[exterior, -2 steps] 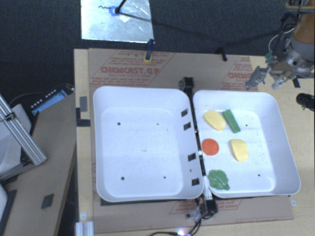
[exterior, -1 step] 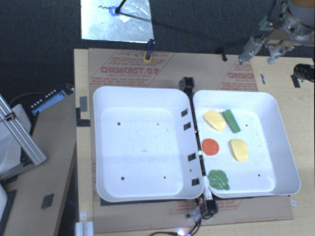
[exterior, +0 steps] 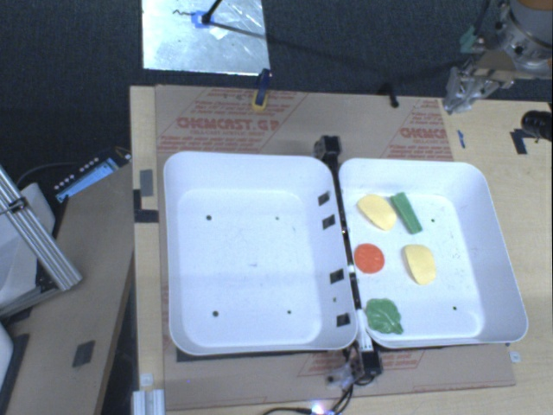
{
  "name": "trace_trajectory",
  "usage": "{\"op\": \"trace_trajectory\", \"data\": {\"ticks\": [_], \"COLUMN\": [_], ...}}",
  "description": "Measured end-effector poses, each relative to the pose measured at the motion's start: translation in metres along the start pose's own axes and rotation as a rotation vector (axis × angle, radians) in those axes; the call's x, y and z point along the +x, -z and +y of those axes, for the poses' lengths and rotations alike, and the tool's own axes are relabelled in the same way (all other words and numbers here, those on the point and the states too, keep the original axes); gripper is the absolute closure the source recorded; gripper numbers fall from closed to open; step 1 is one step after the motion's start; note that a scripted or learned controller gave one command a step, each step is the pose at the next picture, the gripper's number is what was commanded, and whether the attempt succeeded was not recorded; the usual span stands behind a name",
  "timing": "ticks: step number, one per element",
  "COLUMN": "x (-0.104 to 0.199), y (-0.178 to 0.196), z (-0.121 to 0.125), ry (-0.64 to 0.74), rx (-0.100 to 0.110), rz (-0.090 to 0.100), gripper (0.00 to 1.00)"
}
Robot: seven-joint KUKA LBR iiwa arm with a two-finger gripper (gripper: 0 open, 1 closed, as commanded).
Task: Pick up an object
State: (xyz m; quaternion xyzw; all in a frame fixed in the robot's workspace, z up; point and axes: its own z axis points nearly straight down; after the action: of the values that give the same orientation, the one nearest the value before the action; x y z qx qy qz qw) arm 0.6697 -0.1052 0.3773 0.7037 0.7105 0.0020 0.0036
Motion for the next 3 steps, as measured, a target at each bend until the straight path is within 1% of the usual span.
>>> {"op": "trace_trajectory", "data": {"ticks": [1,2,3], "x": [0.016,0.04,0.074], "y": [0.11,0.162,0.158], "z": [0.0,0.0,0.001], "ry": [-0.002,-0.003,-0.003], "rx": [-0.007,-0.001,0.005], "rz": [0.001,0.002,0.003], "gripper": [1.0,1.0,1.0]}}
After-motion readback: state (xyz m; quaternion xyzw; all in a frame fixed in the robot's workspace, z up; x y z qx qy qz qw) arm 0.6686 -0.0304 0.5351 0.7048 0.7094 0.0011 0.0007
